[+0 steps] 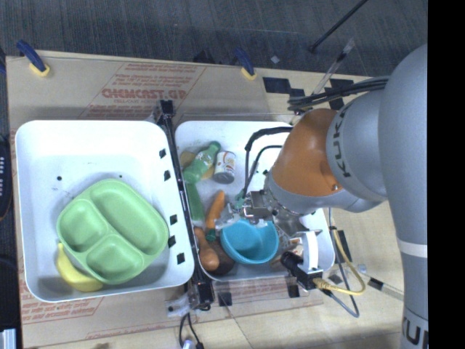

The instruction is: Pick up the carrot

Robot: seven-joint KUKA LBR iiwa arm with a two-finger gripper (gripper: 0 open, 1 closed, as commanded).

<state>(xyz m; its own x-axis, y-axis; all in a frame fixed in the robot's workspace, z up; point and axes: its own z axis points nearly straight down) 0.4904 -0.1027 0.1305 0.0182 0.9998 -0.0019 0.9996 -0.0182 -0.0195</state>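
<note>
Presently: carrot (215,207) lies in right bin (190,133), left of blue bowl (251,243) | hand (243,208) just beside carrot; its opening cannot be told | green plate (112,229) in left bin (29,195).

Arm over the right bin, carrot lying free beside the gripper.

I see the gripper (245,208) low in the right bin (190,133), just right of the carrot (215,207), which lies tilted between a green bottle (196,169) and a blue bowl (251,242). A small can (225,166) sits near the bottle's top. In the left bin (29,140) a green divided plate (112,229) rests over something yellow (73,275).
</note>
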